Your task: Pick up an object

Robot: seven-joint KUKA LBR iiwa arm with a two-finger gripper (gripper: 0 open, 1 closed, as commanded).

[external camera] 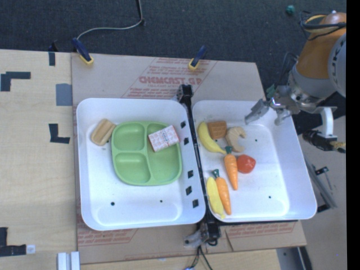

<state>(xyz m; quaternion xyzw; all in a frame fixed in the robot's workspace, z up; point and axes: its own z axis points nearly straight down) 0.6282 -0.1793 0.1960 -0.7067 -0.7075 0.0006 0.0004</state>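
**Hovering at the right bin's far corner**

Reaching in from the right, the grey arm (320, 55) with its orange band holds the claw (265, 112) over the far right part of the right bin (292, 167) — its two fingers are spread apart with nothing between them. One finger (254, 111) points left over the bin floor, toward the food items but apart from them.

The right bin carries the pickable things, clustered along its left half: a yellow banana (206, 138) next to the dividing wall, a brown block (217, 130) touching it, a pale curved piece (235, 138) just beside that, a carrot (231, 170), a red tomato (246, 163) touching the carrot's side, and nearer the front a second carrot (223, 189) lying against a second banana (213, 196).

The left bin (95, 207) holds a green divided plate (140, 165) with a small printed packet (163, 137) resting on its far right compartment, and a tan bread-like piece (102, 131) just beside the plate's left rim.

Both bins sit on a sheet of brown cardboard (152, 80) with red lettering, clipped at its far edge by two clamps — yellow and blue (82, 49). The cardboard lies on a light wooden surface (28, 167) marked with dark tape pieces. Beyond it is dark carpet (197, 16), crossed by a thin cable (136, 4).
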